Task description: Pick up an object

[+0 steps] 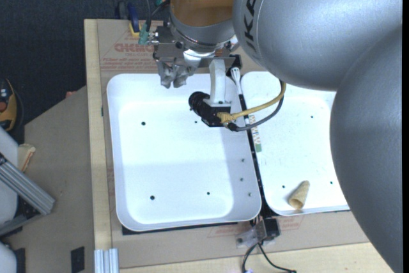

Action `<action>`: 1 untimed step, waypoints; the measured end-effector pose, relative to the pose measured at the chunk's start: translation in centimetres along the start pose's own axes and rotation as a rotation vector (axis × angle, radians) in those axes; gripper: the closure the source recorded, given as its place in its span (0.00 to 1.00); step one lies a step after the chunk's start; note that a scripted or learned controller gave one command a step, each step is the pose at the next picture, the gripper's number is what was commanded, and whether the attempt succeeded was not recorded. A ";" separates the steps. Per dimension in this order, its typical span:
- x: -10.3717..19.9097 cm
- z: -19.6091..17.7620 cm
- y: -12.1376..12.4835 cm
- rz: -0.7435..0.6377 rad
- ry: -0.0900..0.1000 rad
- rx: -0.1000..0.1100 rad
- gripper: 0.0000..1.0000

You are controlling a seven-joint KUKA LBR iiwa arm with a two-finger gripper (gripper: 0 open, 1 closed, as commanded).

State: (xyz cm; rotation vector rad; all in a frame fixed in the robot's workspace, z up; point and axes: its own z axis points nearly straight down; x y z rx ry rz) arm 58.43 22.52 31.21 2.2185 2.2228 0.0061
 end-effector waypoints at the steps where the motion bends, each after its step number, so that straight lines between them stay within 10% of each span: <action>1: -0.2 5.6 5.3 0.004 -0.003 0.003 1.00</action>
